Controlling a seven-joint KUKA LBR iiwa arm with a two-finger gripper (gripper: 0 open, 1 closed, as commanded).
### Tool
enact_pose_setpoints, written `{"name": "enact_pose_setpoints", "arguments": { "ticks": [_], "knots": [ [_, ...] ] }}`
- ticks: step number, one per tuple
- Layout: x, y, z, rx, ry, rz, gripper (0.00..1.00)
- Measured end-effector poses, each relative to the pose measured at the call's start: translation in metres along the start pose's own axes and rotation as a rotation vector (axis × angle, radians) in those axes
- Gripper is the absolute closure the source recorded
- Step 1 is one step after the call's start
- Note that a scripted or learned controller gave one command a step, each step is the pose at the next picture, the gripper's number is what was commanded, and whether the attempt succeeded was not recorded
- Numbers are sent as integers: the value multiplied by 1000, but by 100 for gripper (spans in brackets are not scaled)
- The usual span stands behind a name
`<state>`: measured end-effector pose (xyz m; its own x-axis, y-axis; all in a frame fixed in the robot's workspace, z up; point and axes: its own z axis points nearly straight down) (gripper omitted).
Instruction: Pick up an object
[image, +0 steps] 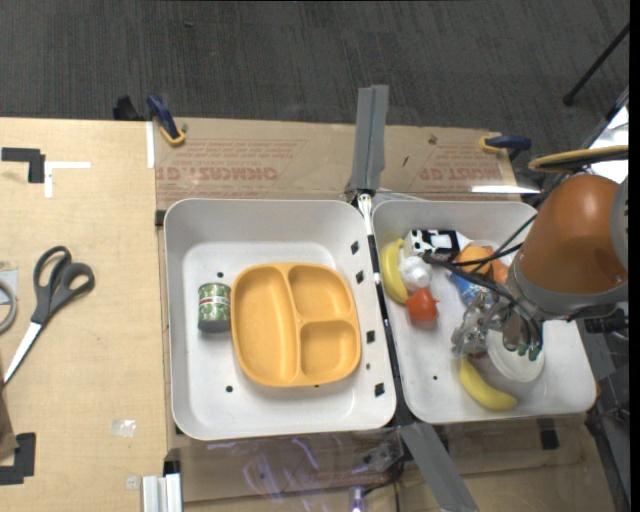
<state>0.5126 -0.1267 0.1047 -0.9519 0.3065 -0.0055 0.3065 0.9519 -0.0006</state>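
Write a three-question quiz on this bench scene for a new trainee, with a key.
1. True or false: the yellow divided tray lies in the left bin.
2. Which thing sits beside that tray on its left? A) a banana B) a small green can C) scissors
3. Fill in: the gripper hangs over the ____ bin.

Key:
1. True.
2. B. The can stands just off the tray's left edge; the scissors lie on the bench outside the bins, and the bananas are in the other bin.
3. Right, near the red object and the lower banana.
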Motion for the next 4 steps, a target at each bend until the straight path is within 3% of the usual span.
{"name": "enact_pose_setpoints", "arguments": {
  "ticks": [1,2,3,4],
  "knots": [
    [0,0,0,0,0,0,0],
    [32,-10,12,-1,3,95,0],
    [31,-9,3,-1,0,92,100],
    [31,-9,3,-1,0,93,0]
  ]
}}
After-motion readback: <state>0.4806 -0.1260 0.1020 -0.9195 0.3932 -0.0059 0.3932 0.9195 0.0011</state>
